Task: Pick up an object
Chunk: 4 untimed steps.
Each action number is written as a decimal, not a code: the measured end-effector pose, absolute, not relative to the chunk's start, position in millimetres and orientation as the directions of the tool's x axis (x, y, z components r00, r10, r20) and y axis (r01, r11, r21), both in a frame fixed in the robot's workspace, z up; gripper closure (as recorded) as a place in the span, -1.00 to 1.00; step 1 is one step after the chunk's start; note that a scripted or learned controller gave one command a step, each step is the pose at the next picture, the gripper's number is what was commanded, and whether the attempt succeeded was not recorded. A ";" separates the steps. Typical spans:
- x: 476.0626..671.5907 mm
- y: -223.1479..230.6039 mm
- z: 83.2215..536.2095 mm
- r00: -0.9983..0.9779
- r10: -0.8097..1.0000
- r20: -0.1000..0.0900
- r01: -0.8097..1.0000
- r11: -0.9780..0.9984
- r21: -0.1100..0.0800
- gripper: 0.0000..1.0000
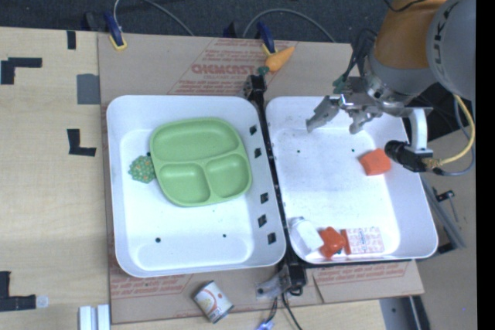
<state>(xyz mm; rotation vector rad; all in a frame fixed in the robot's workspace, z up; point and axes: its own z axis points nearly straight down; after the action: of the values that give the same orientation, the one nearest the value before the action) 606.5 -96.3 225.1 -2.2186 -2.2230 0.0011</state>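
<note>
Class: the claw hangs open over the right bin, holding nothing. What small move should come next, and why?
Probably shift the claw toward the orange block and lower it: the block lies alone on the right bin floor, apart from the walls.

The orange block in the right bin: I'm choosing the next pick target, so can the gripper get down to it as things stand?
Probably yes. The orange block lies alone on the right bin's bare floor, nothing on top of it or touching it. The gripper hangs open over the same bin, up and to the block's left, with no object between them.
</note>
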 end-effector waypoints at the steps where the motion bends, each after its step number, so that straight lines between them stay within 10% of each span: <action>1: 634.6 -157.8 173.9 0.000 1.000 -0.002 1.000 0.000 -0.003 -1.00; 2: 648.0 -224.5 158.7 0.000 1.000 -0.001 1.000 0.000 -0.002 -1.00; 4: 582.1 -225.6 101.0 -0.003 1.000 -0.010 1.000 0.003 0.021 -1.00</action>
<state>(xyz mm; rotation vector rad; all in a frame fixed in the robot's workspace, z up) 582.1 -225.6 101.0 -2.2341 -2.2401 -0.0123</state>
